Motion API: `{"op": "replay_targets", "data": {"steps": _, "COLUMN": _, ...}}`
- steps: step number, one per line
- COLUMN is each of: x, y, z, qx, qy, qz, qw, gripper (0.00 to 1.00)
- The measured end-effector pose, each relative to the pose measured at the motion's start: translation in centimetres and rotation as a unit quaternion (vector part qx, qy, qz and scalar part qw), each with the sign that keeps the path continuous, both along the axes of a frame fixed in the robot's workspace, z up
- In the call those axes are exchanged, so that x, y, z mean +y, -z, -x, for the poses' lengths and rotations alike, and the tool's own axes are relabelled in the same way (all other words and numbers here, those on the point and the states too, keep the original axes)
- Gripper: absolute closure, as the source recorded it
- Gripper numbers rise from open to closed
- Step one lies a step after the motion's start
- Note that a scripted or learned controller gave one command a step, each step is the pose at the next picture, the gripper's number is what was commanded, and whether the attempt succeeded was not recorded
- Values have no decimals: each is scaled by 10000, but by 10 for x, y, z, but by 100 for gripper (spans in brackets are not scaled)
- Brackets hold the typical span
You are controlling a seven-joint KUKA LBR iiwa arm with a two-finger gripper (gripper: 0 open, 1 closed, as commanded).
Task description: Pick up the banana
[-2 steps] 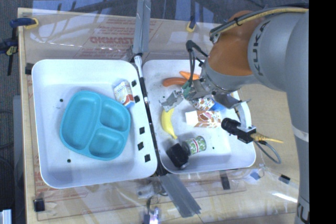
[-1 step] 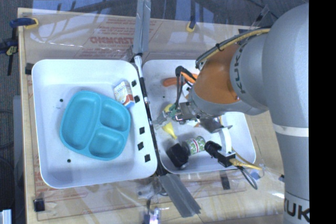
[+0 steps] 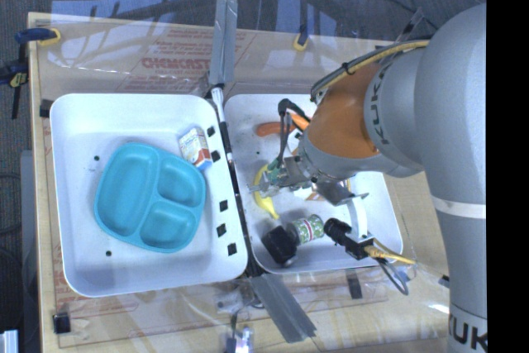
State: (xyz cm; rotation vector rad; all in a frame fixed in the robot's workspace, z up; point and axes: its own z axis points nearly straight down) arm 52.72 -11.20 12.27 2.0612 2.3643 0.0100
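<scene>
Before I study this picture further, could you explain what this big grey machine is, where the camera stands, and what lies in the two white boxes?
The grey and orange machine is a robot arm; it reaches in from the right. One camera looks down at a slant. The left bin holds a blue divided plate and a small carton. The arm hangs over the right bin. Its claw sits low by the yellow banana; I cannot tell if it grips it. Nearby lie a black-capped bottle and an orange item.

"KUKA" on the grey arm [image 3: 430, 95] – "CHEMCAST" on the bench sheet [image 3: 173, 62].
</scene>
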Motion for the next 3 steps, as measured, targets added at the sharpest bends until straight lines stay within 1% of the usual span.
{"op": "replay_targets", "data": {"steps": 1, "x": 0, "y": 0, "z": 0, "qx": -2, "qy": 0, "qz": 2, "qw": 10000, "gripper": 0}}
{"op": "replay_targets", "data": {"steps": 2, "x": -6, "y": 22, "z": 7, "qx": -39, "qy": 1401, "qz": 1, "qw": 9901, "gripper": 0}}
{"op": "replay_targets", "data": {"steps": 3, "x": 5, "y": 7, "z": 2, "qx": -50, "qy": 1306, "qz": -79, "qw": 9914, "gripper": 100}}
